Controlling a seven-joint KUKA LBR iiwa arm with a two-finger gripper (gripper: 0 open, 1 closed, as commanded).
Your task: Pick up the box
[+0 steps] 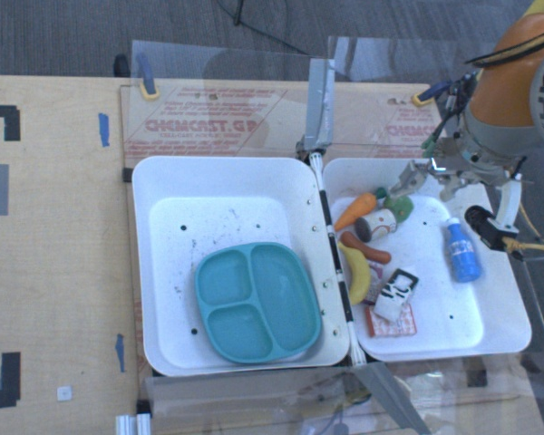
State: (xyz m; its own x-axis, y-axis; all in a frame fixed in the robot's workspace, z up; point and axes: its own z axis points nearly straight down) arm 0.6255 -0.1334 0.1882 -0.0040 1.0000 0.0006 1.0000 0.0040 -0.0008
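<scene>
Now: approach step, nothing picked yet.
Your two-finger gripper point(453, 172) hangs at the right bin's point(508, 329) one o'clock, how it's set I cannot tell; the small red-and-white cardboard box point(393, 304) lies at six o'clock, so travel there and descend.

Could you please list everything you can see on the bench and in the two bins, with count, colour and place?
Shallow white plastic bins: 2, white, side by side on the bench.
Teal divided plastic plate: 1, teal, left bin, near front.
Orange toy carrot: 1, orange, right bin, left side.
Yellow toy banana: 1, yellow, right bin, by its left wall.
Small red and white box: 1, red and white with a black patch, right bin, front left.
Blue plastic bottle: 1, blue with white cap, right bin, right side.
Green toy piece: 1, green, beside the carrot.
Gripper: 1, grey, over the right bin's back edge.
</scene>
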